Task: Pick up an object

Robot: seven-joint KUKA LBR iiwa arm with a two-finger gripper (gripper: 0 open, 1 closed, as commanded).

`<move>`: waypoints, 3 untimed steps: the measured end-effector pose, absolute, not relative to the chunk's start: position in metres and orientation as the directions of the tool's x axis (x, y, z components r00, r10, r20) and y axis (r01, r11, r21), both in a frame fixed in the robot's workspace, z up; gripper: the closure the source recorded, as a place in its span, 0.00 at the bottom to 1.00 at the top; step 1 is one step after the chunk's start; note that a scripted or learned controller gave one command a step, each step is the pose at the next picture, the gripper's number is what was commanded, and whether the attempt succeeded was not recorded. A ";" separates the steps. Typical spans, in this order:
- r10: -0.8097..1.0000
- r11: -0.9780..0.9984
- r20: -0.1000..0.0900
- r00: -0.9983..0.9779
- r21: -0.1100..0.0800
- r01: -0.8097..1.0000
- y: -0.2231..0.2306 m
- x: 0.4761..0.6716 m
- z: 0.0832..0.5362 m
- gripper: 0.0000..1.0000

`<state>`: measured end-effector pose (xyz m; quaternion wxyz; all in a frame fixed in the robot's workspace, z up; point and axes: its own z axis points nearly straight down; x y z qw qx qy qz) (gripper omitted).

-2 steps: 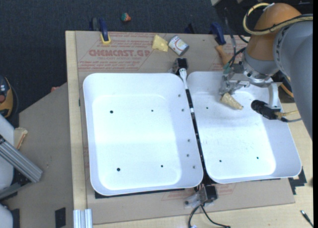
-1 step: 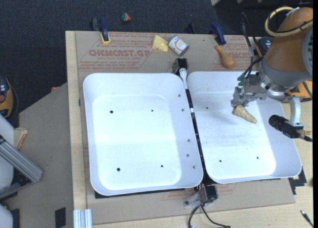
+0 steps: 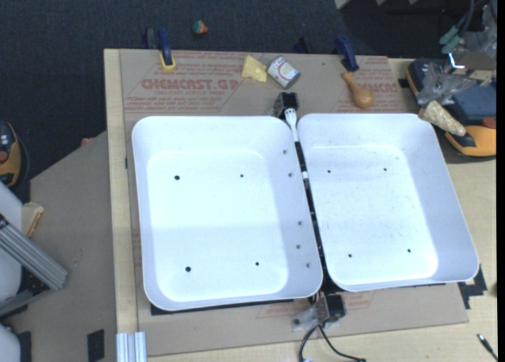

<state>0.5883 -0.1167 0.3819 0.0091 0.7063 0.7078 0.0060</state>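
Observation:
Two shallow white bins sit side by side on the bench, the left bin (image 3: pixel 140 195) and the right bin (image 3: pixel 458 210). Loose objects lie on the brown board behind them. A yellow wedge (image 3: pixel 254 69) and a small white and grey box (image 3: pixel 283 72) rest behind the left bin's far right corner. An orange-brown pear-shaped piece (image 3: pixel 360 93) lies behind the right bin. A beige lump (image 3: pixel 444 118) sits off the right bin's far right corner.
Blue clamps (image 3: pixel 165 46) (image 3: pixel 345 52) hold the board's far edge. A black fitting (image 3: pixel 287 103) sits at the far end of the seam between the bins. Cables and a connector (image 3: pixel 327 309) lie at the near edge. Equipment (image 3: pixel 465 76) crowds the far right. A small coloured object (image 3: pixel 200 27) lies on the carpet.

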 end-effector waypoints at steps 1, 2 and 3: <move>1.000 0.009 0.003 -0.009 -0.004 1.000 -0.033 0.612 0.338 1.00; 1.000 0.009 0.003 -0.009 -0.005 1.000 0.050 0.605 0.314 1.00; 1.000 0.013 0.005 -0.013 0.005 1.000 0.164 0.581 0.347 1.00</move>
